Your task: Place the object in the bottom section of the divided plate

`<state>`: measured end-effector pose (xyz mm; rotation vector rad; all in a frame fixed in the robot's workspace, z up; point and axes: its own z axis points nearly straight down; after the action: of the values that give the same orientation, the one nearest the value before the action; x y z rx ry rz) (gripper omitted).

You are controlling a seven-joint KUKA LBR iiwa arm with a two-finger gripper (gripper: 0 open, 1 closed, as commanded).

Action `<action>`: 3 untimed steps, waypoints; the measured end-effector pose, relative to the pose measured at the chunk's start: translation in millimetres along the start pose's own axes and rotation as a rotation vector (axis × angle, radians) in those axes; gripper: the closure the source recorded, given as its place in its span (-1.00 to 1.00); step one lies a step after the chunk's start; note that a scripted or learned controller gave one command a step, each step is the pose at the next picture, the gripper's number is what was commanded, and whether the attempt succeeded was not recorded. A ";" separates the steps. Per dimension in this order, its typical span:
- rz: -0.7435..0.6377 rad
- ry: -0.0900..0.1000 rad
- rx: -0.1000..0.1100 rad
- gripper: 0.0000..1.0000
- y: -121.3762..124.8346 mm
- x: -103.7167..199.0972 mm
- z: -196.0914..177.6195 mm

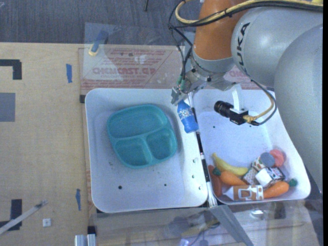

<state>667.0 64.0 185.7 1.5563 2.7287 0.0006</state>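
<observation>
Above the seam between the two bins, at roughly 12 o'clock of the bench: gripper (180,95), fingers closed on the top end of a small blue bottle (187,118), which hangs tilted beneath it, its lower end toward 5 o'clock.

Left bin (102,188): one teal divided plate (142,135), three sections, all bare. Plate sits at about 8 o'clock from the bottle, apart from it.

Right bin (225,137): pile at its 5 o'clock corner: banana (230,165), two carrots (233,179), a small carton (246,192) and several mixed toy items, too small to name.

Progress, as judged: pick done, object lifted; transfer over the plate and release into its bottom section not yet done.

Writing: "KUKA" down the arm's grey housing (243,37). Red lettering on the clear sheet (123,68) behind the left bin, not legible. Bottle label white on blue, unreadable. Carton print unreadable.
</observation>
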 end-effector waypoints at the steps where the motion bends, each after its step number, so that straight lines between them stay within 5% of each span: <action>1: -0.307 -0.002 -0.004 1.00 47.7 80.8 21.7; 2: -0.251 0.001 0.000 1.00 16.9 124.2 -23.5; 3: -0.419 -0.002 -0.005 1.00 20.9 166.1 -63.0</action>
<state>600.4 217.6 248.6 0.9529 2.9885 0.0055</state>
